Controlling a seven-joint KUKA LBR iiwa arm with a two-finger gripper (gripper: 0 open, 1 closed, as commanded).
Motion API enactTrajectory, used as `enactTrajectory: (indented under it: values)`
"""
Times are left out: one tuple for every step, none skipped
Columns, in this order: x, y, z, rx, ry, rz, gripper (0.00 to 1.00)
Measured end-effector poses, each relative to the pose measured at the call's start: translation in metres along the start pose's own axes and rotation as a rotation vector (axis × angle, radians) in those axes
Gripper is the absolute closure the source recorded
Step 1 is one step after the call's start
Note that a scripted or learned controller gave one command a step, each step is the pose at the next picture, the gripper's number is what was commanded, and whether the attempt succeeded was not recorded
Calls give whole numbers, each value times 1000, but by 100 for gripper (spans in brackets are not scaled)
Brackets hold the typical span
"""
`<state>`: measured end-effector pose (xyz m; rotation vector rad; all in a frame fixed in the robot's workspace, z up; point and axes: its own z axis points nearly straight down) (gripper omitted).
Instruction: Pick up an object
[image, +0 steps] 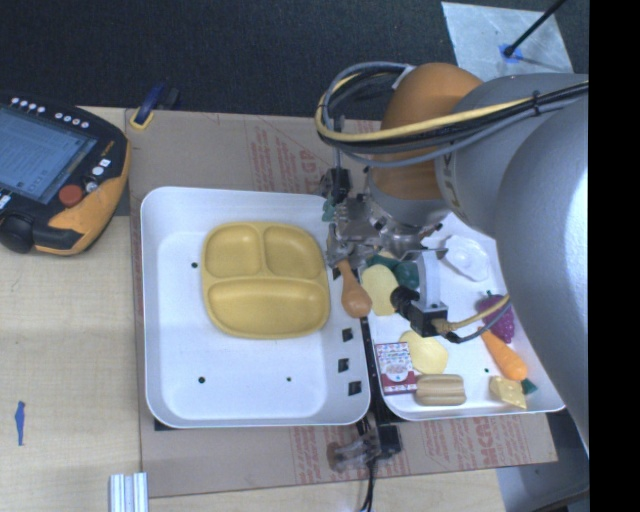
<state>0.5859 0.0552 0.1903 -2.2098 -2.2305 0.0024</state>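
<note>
camera view | gripper (352, 262) is hanging over the right bin (455, 407) at its left rim (grip state: cannot tell) | brown-handled toy (354, 292) is lying just below, likely the target | yellow divided plate (266, 278) is sitting in the left bin (240, 400)

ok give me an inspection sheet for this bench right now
surface: cardboard-covered bench with two white bins
job's things: right bin holds a carrot, a bread roll, a small carton and yellow pieces
clutter: yellow divided plate in left bin
grippers: gripper low at the seam between the bins; grasp unclear
cables: yellow and black loop on the arm
surroundings: teach pendant at left
</note>
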Motion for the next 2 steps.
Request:
enactTrajectory:
  values:
    - [-61,-18,-1,4,-2,12,100]
    - [-13,-6,-2,-1,0,1,100]
